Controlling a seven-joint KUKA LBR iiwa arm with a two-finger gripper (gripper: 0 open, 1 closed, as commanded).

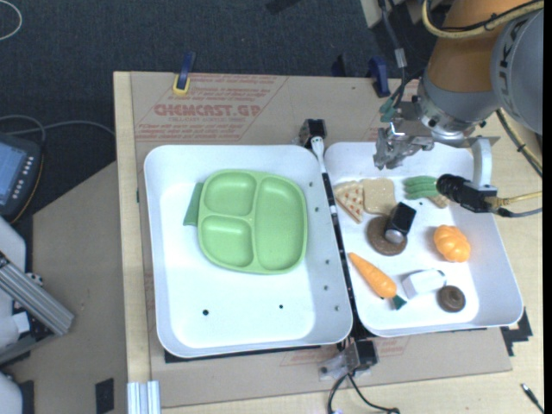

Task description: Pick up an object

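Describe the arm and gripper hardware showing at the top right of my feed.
The grey KUKA arm carries a rounded orange band above the wrist, looped by thin yellow cables. Below sits a silver-grey metal wrist flange. The small metallic two-finger gripper has green and dark wiring running beside it.

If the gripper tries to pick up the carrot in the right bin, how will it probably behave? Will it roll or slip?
The carrot is tapered and looks smooth like plastic, so it may slip from the fingers if pinched near its thin end. It lies flat on the right bin, and a push would probably swing it in a curve rather than roll it straight. It looks rigid and probably light.
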